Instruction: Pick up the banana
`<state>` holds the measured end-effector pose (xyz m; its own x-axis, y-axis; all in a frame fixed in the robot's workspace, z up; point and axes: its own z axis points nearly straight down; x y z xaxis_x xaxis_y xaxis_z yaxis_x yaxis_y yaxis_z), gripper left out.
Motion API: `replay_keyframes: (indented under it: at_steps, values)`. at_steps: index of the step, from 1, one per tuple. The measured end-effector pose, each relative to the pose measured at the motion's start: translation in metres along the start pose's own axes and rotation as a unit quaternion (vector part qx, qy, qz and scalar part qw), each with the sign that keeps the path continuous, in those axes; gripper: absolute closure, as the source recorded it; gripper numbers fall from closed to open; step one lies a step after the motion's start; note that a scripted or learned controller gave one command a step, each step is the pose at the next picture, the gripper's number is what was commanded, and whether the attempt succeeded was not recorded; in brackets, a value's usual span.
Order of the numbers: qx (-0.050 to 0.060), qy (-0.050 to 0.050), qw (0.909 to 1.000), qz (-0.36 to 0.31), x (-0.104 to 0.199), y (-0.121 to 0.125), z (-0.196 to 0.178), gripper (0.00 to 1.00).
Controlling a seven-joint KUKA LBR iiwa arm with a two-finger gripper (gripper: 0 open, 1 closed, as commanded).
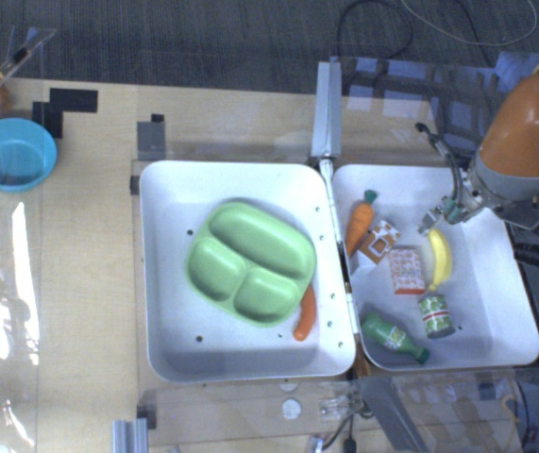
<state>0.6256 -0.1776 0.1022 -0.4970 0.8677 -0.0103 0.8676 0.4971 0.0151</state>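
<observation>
A dark grey carpeted floor fills the upper part of the frame, with thin black and white cables looping across it at the upper right. Below it lies a pale wooden benchtop, lit brightly enough that a glossy streak of glare runs down its left side (likely a clear sheet over the wood). A round blue plastic bowl sits at the left edge, and flat black angular markers lie just right of and above it. An upright grey metal post stands at centre top.
</observation>
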Motion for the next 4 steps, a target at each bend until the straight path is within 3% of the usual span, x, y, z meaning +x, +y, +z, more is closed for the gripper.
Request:
replay_keyframes:
  at_steps: [1,2,3,4]
  values:
    - [0.003,0.002,0.9952,0.098,0.061,0.09,-0.163,1.0]
    - [0.004,0.002,0.9952,0.098,0.06,0.09,-0.162,0.0]
    - [0.005,0.003,0.9994,-0.034,0.018,0.064,-0.067,0.0]
    - [-0.002,-0.004,0.9925,-0.123,0.019,-0.012,0.004,0.0]
